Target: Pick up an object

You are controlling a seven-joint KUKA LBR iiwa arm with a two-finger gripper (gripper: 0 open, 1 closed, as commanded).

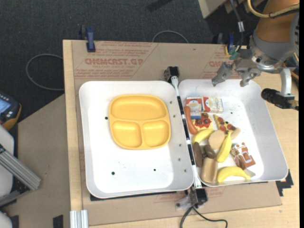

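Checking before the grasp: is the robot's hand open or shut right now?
Open. The hand hangs above the right bin's far edge with its two fingers spread apart, nothing between them.

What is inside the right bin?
The right bin holds a heap of toy food: bananas, a hot dog, a pizza slice and small cartons. Whatever lies under the heap is covered.

The right bin (270, 127) is crowded along its left and lower part: toy food (216, 146) lies heaped there, pieces touching, leaving little room between them. Its upper right floor is bare, open from above. In the left bin (95, 141), a yellow divided plate (140, 120) fills the upper middle; bare floor surrounds it, widest below. The pincer (235, 77) hangs over the right bin's upper edge, fingers spread.
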